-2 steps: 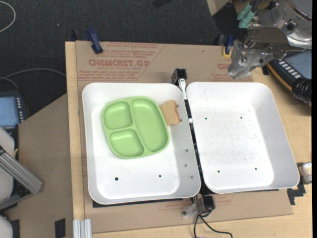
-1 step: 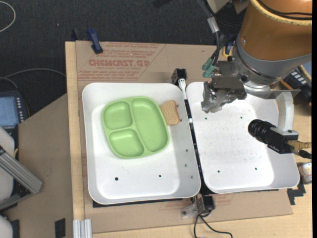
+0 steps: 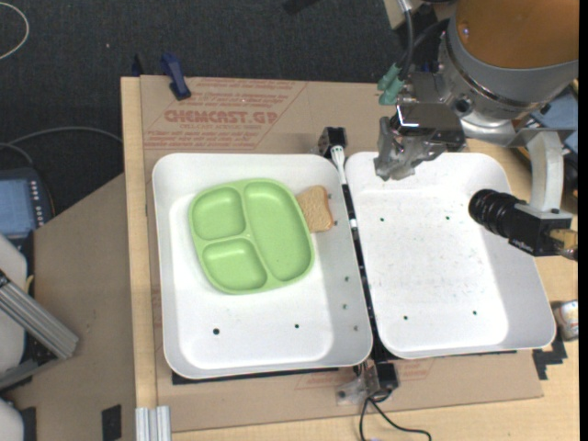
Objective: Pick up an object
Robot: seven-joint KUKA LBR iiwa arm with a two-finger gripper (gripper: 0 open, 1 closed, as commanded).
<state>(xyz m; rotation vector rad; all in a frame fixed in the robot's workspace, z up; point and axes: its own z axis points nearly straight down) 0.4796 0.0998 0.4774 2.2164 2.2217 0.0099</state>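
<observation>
the tan cracker [image 3: 317,209] lies flat in the left bin [image 3: 184,320], its long axis running top to bottom of the view, leaning slightly left, touching the right edge of the green divided plate [image 3: 250,235]. the gripper [image 3: 401,162] hangs over the right bin's [image 3: 459,283] far left corner, well apart from the cracker; whether it is open i cannot tell.

Robotics lab: bench-mounted arm [image 3: 514,35], white bins [image 3: 184,274].
</observation>
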